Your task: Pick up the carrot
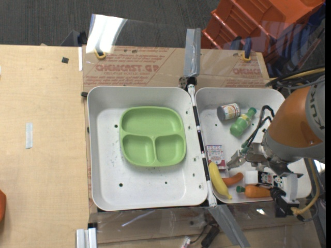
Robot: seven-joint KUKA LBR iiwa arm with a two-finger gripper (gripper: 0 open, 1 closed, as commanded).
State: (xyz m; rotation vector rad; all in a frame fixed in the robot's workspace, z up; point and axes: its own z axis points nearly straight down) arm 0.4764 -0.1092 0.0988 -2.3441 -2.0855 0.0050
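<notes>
The carrot, orange with a small green top at its left end, lies near the front edge of the right bin. My gripper hangs over the same bin, just above and left of the carrot, close to the bin floor. Nothing shows in its hold. The arm's orange band and the wrist hardware cover the right part of that bin.
A banana and a reddish sausage-like piece lie just left of the carrot. A small printed packet, a can and a green bottle sit further back. The left bin holds a green divided plate.
</notes>
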